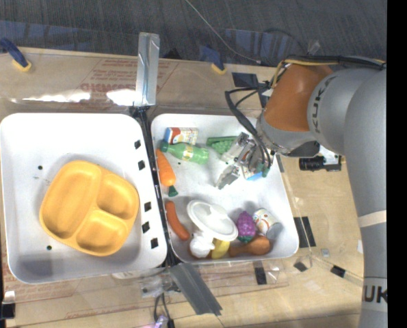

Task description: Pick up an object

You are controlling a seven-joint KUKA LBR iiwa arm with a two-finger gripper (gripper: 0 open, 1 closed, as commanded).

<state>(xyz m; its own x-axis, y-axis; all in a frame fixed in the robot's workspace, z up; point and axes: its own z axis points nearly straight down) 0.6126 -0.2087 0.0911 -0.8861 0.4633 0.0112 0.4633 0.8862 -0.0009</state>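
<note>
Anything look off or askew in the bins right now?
Nothing is damaged or spilled. The yellow divided plate sits rotated in the left bin, not square to its walls. In the right bin the toys are heaped in the near corner, and the green bottle lies on its side.

Single fixed overhead view, slanted down across both white bins [11, 203].

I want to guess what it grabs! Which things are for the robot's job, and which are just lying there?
For the job: gripper, green bottle, carrot, purple toy, white lid.
Just lying there: yellow tray, left bin.
</note>
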